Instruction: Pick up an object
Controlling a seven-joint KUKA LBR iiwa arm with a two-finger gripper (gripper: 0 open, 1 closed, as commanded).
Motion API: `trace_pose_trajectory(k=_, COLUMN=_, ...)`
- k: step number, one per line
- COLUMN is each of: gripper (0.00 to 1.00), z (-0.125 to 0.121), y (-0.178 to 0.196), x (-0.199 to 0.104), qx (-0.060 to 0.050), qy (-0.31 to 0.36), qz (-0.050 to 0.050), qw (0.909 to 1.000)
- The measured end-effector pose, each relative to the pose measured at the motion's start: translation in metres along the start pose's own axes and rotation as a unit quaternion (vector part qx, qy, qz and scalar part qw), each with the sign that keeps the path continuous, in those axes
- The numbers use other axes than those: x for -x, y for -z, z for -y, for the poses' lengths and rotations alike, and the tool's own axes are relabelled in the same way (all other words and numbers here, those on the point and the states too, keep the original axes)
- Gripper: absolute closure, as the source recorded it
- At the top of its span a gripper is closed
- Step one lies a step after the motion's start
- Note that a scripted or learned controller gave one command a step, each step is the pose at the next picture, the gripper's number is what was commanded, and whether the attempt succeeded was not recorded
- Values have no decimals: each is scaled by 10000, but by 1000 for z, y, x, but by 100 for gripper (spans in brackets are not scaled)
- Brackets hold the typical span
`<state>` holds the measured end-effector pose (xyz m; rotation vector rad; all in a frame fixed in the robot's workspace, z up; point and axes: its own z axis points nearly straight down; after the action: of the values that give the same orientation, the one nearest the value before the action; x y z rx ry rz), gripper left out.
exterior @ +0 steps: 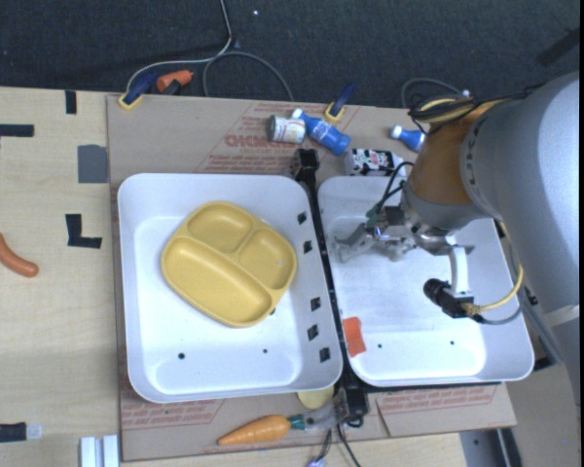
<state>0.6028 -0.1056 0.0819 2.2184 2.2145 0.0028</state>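
Jaws (348, 245): state unclear | right bin (419, 358) | cardboard (243, 142) print unreadable | yellow plate (231, 262) left

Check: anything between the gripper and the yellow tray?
Yes, the divider. The gripper sits low in the right bin; the yellow tray lies in the left bin. The two bins' rims and the black clips run between them. Nothing lies on the tray.
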Motion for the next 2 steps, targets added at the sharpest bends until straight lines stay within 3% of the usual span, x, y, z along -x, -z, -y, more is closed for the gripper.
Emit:
trace_pose_trajectory(k=1, gripper=0, z=-64, y=3, x=-13, qx=-8, qy=24, qz=-13, qw=10000)
trace_pose_trajectory(k=2, gripper=0, z=3, y=5, x=-9, qx=-10, qy=8, qz=-8, qw=10000)
